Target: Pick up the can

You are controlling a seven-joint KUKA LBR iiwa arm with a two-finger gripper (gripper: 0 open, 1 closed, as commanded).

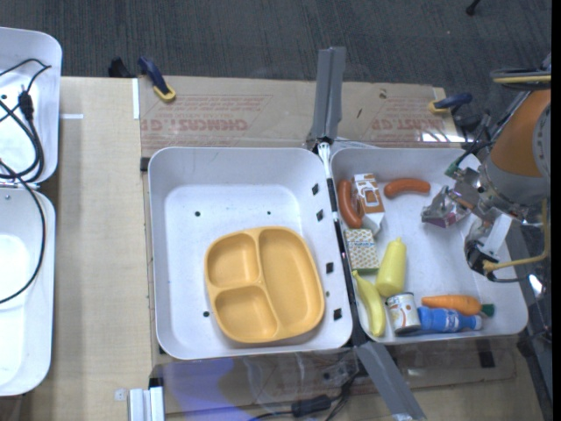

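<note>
Camera view: one small round metal can (403, 313) lies at six o'clock in the right bin (517, 318); my gripper (445, 209), whose spread I cannot tell, hangs at two o'clock.

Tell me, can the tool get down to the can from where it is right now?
Probably yes. The can lies open from above, though the banana and blue bottle crowd its sides, leaving the tool little room.

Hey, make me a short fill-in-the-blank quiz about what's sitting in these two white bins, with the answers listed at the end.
1. The yellow divided plate lies in the ___ bin.
2. The can stands between the banana and the ___ bottle.
3. The carrot lies just above the blue bottle, near the right bin's ___ edge.
4. The plate has ___ compartments.

Missing words: left; blue; bottom; three
</note>
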